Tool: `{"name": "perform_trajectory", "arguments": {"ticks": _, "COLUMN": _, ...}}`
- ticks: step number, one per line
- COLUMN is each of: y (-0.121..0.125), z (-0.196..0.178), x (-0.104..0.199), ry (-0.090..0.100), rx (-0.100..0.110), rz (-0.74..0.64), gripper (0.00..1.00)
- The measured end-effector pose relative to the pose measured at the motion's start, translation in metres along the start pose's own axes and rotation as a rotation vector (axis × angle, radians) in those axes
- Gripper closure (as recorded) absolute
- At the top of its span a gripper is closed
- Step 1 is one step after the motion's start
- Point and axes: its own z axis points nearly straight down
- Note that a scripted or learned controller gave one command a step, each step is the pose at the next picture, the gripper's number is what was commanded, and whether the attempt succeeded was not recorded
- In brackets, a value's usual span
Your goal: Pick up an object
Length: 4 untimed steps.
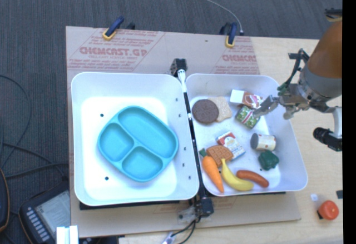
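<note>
Dark grey carpet surrounds the tabletop (pixel 89 48), a pale board printed with red lettering, with a thin white cable trailing across the floor above it. Two clamps (pixel 114 27) with yellow and blue handles grip the board's far edge.

Two white bins sit side by side on the board. The left bin (pixel 83 87) holds a blue plate (pixel 138 143) with three compartments, set at a slant near the bin's middle. The right bin (pixel 289 176) holds a scatter of toy food. A dark brown cookie (pixel 205 110) lies at the upper left, overlapping a paler round piece just beside it. A white block (pixel 237 96) lies further right, next to a red and white packet (pixel 253 100) and a green packet (pixel 247 116). Near the middle are a small red and white box (pixel 227 139) and a brown waffle (pixel 218 153). A carrot (pixel 211 172), a banana (pixel 235 178) and a sausage (pixel 252 178) lie along the near edge, the banana touching the carrot and the sausage. A small can (pixel 263 142) lies on its side toward the right, with a dark green piece (pixel 268 160) just below it.

The arm reaches in from the right, its orange band at the frame's edge. The end effector (pixel 272 102) hangs over the right bin's upper right part, just beside the red and white packet; whether it is released or clenched cannot be told, and nothing is seen in it.

An orange object (pixel 328 210) rests on the tabletop outside the bins, at lower right.
</note>
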Motion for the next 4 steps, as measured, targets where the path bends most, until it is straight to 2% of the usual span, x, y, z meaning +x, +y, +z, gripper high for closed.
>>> {"name": "perform_trajectory", "arguments": {"ticks": 1, "y": 0.007, "z": 0.091, "x": -0.007, "ry": 0.012, "rx": -0.004, "rz": -0.007, "gripper": 0.0}}
{"name": "perform_trajectory", "arguments": {"ticks": 2, "y": 0.006, "z": 0.082, "x": -0.01, "ry": 0.004, "rx": -0.003, "rz": -0.006, "gripper": 1.0}}
{"name": "perform_trajectory", "arguments": {"ticks": 3, "y": 0.007, "z": 0.083, "x": -0.007, "ry": 0.011, "rx": 0.0, "rz": -0.008, "gripper": 0.0}}
{"name": "perform_trajectory", "arguments": {"ticks": 4, "y": -0.042, "z": 0.101, "x": 0.073, "ry": -0.003, "rx": -0.01, "rz": 0.001, "gripper": 0.0}}
